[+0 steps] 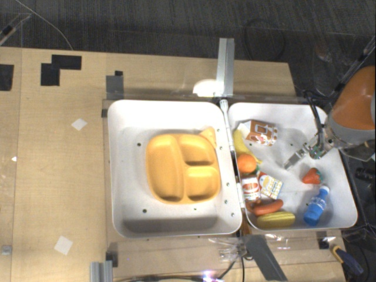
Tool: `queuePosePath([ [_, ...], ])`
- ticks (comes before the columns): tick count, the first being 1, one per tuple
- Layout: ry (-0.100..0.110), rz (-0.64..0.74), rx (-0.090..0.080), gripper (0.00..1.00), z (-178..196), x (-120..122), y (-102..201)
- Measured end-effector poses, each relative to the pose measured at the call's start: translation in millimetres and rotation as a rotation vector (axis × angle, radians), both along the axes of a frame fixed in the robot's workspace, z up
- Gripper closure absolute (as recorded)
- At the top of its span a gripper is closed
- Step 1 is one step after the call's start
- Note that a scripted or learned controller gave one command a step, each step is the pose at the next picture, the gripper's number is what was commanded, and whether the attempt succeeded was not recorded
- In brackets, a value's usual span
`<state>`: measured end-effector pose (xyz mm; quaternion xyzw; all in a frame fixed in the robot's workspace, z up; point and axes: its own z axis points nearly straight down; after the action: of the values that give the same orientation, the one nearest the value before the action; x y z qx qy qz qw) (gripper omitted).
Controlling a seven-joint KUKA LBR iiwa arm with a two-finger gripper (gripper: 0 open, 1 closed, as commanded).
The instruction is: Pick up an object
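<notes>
My gripper (293, 160) hangs low over the middle of the right bin (294, 111), above bare floor, with nothing seen in it. Around it lie a small brown and white carton (261, 133) to its upper left, a red strawberry-like toy (311, 176) to its lower right and a blue bottle (315, 207) near the front right corner. Along the bin's left side sit a yellow banana (239, 141), an orange (247, 164), a small red and white can (250, 187), a yellow juice box (271, 186), a red sausage (267, 207) and a yellow oblong toy (275, 219).
The left bin (126, 157) holds a yellow three-compartment tray (181, 167). The arm with its orange band (355, 104) reaches in over the right bin's right wall. A metal post (225, 66) stands behind the divide between the bins.
</notes>
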<state>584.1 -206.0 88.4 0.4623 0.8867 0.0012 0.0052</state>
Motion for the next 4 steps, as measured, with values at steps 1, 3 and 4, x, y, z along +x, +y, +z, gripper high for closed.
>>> queuePosePath([
  [1, 0.000, -0.178, 0.002, 0.00, -0.2, 69.6, 1.8],
  [3, -0.002, -0.173, 0.002, 0.00, 0.7, 22.8, 22.8],
  [4, 0.002, -0.251, 0.003, 0.00, 16.4, 23.8, 0.5],
])
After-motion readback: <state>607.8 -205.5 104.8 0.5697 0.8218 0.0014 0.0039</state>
